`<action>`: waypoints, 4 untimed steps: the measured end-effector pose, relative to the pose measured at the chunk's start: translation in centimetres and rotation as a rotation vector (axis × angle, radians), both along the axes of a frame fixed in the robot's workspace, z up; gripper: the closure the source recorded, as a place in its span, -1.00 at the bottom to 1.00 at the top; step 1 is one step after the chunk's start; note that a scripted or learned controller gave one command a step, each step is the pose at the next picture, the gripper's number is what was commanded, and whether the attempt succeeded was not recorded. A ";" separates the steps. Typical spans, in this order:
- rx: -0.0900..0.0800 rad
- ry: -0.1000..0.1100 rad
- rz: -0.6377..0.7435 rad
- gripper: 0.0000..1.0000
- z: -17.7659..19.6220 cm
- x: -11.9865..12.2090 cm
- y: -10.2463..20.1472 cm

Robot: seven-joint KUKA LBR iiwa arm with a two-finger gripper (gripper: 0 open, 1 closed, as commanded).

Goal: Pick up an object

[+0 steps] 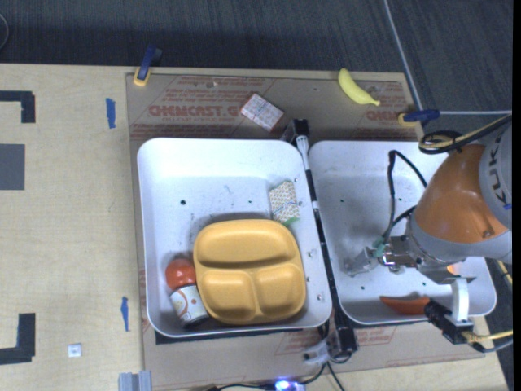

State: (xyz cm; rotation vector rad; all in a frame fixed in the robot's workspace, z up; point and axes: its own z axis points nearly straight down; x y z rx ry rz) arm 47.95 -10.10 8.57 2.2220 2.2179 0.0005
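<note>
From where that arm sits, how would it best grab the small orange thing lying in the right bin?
The orange object lies flat and elongated near the right bin's front wall, with bare floor around it. Probably best to come straight down from above and pinch across its narrow middle. The gripper hangs just up and to the left of it.

Grey robot arm [496, 165] with a broad rounded orange band [456, 202], black cables [400, 177] looping along it, a yellow cable near the top, silvery metal claw [362, 261] with green markings at the wrist, white bracket below
</note>
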 end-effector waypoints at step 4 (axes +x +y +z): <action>0.001 0.000 0.001 -1.00 0.0 2.0 0.8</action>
